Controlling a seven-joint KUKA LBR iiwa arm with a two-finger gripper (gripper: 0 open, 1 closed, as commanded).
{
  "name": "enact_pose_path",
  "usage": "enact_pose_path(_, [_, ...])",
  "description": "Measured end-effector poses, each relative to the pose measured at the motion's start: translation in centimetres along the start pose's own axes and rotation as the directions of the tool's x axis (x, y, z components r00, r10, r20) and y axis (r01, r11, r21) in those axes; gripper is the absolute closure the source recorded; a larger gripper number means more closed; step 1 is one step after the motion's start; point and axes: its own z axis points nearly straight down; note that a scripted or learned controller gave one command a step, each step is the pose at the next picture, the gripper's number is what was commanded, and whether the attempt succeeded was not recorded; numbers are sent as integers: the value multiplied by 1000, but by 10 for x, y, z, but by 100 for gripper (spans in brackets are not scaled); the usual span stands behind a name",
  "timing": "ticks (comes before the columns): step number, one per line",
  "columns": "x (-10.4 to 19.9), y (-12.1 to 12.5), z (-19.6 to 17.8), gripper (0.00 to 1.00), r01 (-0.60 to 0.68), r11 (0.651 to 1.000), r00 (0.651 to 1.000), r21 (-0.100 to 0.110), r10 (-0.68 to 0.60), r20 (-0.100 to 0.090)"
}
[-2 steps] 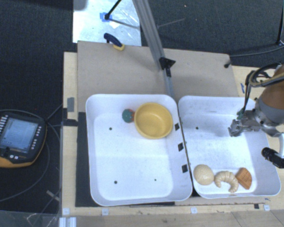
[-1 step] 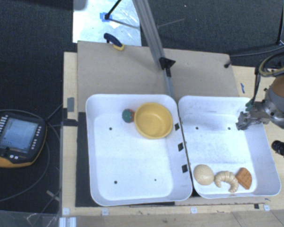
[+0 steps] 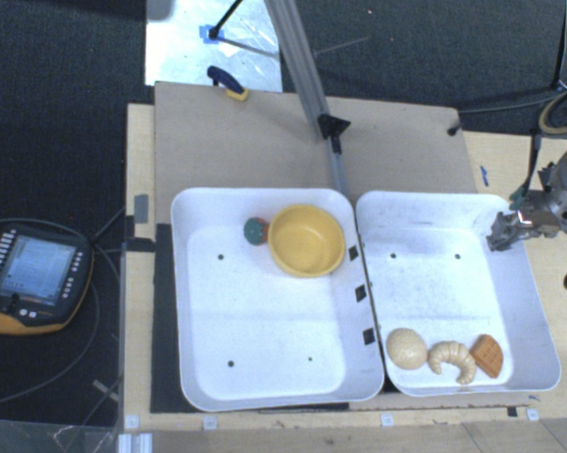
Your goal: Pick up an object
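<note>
Pendant lay on the dark floor at the far left, screen lit; we then saw the left bin, where a yellow bowl sat near the back edge with a small green and red object touching its left side. In the right bin, along the front wall, we found a round bun, a croissant and an orange waffle piece, set close in a row; the gripper hung over that bin's back right rim, well apart from all three. Whether it was open or closed we could not tell, and we saw nothing in it.
</note>
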Motion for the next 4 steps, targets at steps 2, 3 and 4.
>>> enact_pose_path(2, [48, 8, -9, 100, 4, 1000, 1000, 4, -4, -2])
enact_pose_path(3, [109, 13, -13, 100, 5, 1000, 1000, 3, -5, -3])
enact_pose_path(4, [168, 15, -5, 100, 5, 1000, 1000, 4, -5, -3])
